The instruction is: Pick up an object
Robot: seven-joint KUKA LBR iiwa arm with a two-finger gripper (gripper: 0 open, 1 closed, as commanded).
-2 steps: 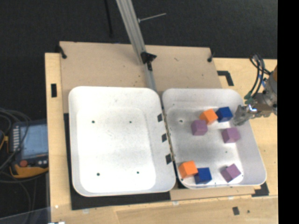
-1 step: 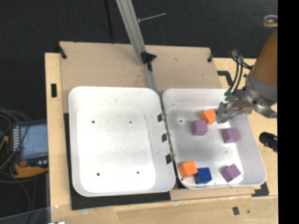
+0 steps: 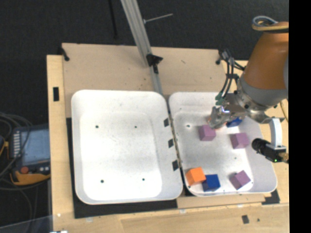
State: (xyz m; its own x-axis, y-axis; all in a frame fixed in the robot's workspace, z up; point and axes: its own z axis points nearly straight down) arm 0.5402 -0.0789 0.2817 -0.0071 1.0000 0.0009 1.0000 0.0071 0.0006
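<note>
Currently, the scene stands as follows:

1. The arm (image 3: 265,57), grey with an orange band, reaches in from the right and ends over the upper part of the right bin (image 3: 194,103).
2. The gripper (image 3: 217,118) sits low above the bin floor, just up and right of a purple block (image 3: 207,133). Whether it is wide, narrow or holding anything cannot be told; its tip is too small and blurred to read.
3. A small blue object (image 3: 234,122) shows just right of the gripper, partly hidden by the wrist. Its shape cannot be determined.
4. A second purple block (image 3: 239,140) lies to the right of the first, apart from it, near the middle of the bin.
5. A third purple block (image 3: 239,179) rests near the bin's lower right corner.
6. An orange block (image 3: 195,175) and a blue block (image 3: 211,182) lie side by side, touching or nearly so, at the bin's lower left edge.
7. The left bin (image 3: 77,130) stands beside the right bin, the two rims meeting along the centre line.
8. A grey metal rail (image 3: 138,28) runs at a slant from the top of the view down to the junction of the two bins.
9. A handheld control unit (image 3: 26,152) with a screen and cables lies off the bench at the left.
</note>
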